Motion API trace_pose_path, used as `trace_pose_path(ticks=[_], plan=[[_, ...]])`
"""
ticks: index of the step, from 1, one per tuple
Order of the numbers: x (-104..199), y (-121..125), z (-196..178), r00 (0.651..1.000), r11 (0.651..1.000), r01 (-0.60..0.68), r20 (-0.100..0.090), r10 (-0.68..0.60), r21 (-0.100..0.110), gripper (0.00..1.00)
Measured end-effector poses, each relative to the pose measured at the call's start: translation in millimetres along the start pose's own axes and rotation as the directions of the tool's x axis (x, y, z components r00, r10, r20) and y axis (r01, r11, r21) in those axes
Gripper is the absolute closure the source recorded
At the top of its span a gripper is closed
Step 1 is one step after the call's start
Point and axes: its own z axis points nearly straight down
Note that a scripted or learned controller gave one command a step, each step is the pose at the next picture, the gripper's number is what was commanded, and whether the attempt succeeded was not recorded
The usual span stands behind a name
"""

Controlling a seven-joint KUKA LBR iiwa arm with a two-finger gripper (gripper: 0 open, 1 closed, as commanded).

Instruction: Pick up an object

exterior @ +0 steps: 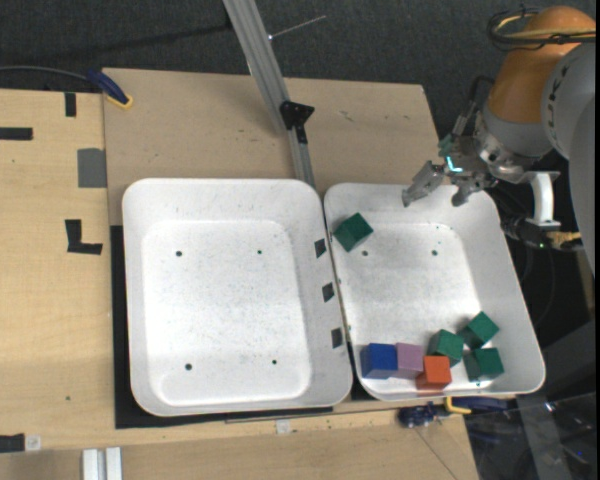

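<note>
No readable text, label, brand, number or sign anywhere on bench or bins.

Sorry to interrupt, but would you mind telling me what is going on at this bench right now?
A grey robot arm reaches in from the right, its gripper open and holding nothing, at the far edge of the right bin. It is meant to pick up an object. One green block lies alone near that bin's far left corner. The others sit bunched along its near edge: a blue block, a pale purple block, an orange block and three more green ones. No block has been lifted yet.
</note>
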Motion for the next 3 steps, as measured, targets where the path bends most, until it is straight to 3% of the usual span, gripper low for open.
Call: trace_pose_path(ticks=[1, 3], plan=[[-0.1, 1.1, -3.4, 1.0, 1.0, 0.001, 0.002, -0.001, -0.004, 0.0], [-4.8, 5.6, 100.1, 1.0, 1.0, 0.001, 0.002, -0.001, 0.0, 0.0]])
